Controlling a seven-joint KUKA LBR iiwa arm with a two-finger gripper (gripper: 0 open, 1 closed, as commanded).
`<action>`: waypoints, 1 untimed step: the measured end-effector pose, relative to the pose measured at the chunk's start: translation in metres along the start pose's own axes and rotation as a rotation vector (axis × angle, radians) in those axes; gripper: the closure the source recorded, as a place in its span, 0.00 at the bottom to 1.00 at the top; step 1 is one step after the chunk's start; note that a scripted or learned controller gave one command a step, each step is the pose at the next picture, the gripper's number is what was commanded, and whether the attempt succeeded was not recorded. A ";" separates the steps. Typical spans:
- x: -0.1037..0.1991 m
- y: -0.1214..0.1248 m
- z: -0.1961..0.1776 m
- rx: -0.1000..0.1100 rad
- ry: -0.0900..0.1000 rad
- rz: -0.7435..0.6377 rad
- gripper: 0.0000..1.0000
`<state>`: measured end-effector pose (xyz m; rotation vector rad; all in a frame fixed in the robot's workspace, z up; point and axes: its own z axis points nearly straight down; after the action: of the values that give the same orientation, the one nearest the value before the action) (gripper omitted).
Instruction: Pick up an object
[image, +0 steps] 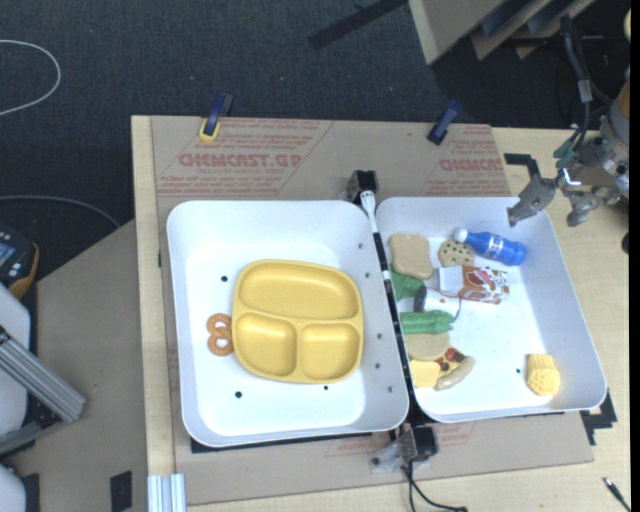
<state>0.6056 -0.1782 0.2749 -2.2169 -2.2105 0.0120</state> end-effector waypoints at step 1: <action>0.001 0.002 -0.008 -0.013 -0.003 -0.003 0.00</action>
<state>0.6076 -0.1775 0.2829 -2.2216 -2.2218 -0.0001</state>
